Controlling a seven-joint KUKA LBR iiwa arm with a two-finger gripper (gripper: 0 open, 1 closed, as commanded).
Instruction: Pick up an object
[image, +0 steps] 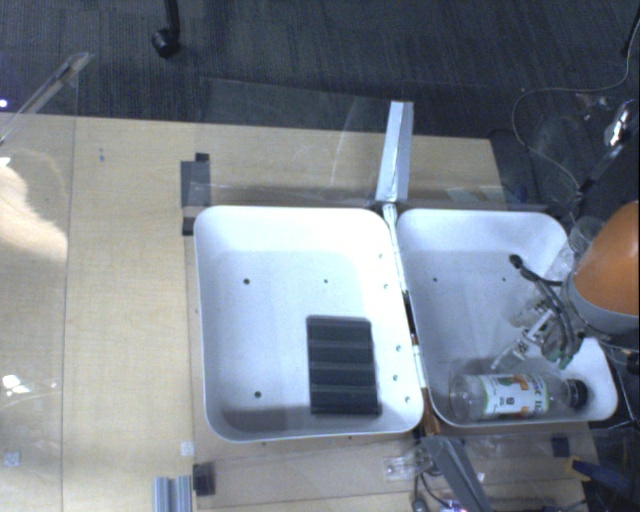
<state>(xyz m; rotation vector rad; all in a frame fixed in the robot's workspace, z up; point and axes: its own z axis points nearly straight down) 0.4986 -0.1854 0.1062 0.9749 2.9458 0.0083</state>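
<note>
Wood makes up the bench top (110, 330), pale and bare on the left side, with a shiny clear sheet lying over it. Next comes the left bin (215, 300), white and shallow, with a few small dark holes in its floor. One thing lies in it: a black ribbed block (342, 366), flat on the floor, close to the near wall and toward the right side. The rest of that floor is open, mostly on the left and far side. A grey metal bar (396, 150) stands at the far edge where the two bins meet, and the bins touch along a thin seam. The right bin (450, 260) is white too. A clear plastic bottle (512, 395) lies on its side in it, right against the near wall, with a white and green label and its dark cap pointing right. Just beyond the bottle, a little to the right, is the gripper (540, 338), low over the bin floor near the right wall. I cannot tell if its hand is wide or closed, because wires and shiny parts hide it. It looks near the bottle, but nothing shows as held. The arm's orange band (610, 262) sits above it at the right edge. The left and far parts of this bin are open.
</note>
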